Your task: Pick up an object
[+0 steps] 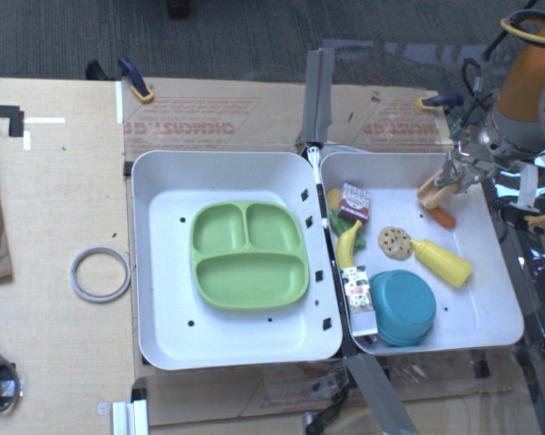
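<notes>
We see the grey arm's two-finger gripper (455, 178) low over the far right corner of the right-hand shallow white plastic bin (490, 333), and a tan, bun-like piece of toy food (433, 188) sits at its tip, seemingly between the fingers, though the slant of the view leaves us unable to say whether the gripper has closed on it. Just beside it, nearer us, lies a small orange carrot-shaped toy (442, 217). We judge both to be hollow moulded plastic: light, stiff, smooth and a little slippery, so a pinch across the narrow width at mid-length should serve best, since a hold near a rounded end would likely squeeze the piece out. Toward the bin's middle rest a round tan cookie with dark chips (394, 241) and a glossy yellow squeeze bottle (442, 261) lying on its side, its tapered nozzle pointing at the cookie. Along the left wall are a yellow banana-shaped toy (346, 243), a small purple and white printed carton (354, 202) and a flat white printed packet (356, 288). A teal round plastic bowl (403, 308) sits overturned at the near edge, broad and smooth, awkward for narrow fingers. The left-hand white bin (154, 243) carries a pale green three-compartment plate (249, 255), matte and rigid, at its centre.
</notes>
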`<state>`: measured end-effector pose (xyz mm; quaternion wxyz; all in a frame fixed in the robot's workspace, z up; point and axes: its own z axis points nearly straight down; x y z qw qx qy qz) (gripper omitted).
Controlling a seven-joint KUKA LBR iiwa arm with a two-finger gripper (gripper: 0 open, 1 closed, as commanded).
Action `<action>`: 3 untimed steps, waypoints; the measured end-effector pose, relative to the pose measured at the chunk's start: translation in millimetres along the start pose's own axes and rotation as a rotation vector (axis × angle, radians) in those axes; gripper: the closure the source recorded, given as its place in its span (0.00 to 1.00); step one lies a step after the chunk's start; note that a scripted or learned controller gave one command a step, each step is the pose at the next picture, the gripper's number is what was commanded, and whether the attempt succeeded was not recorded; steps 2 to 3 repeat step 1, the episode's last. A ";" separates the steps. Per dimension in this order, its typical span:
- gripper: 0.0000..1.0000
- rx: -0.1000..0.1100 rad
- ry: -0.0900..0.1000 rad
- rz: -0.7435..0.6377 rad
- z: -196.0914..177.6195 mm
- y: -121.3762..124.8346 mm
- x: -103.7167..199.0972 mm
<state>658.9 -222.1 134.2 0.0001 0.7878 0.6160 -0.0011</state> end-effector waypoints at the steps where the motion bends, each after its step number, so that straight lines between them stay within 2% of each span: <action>1: 1.00 0.002 0.000 -0.058 -101.9 -47.6 60.4; 3: 1.00 0.002 0.000 -0.058 -101.9 -47.6 60.4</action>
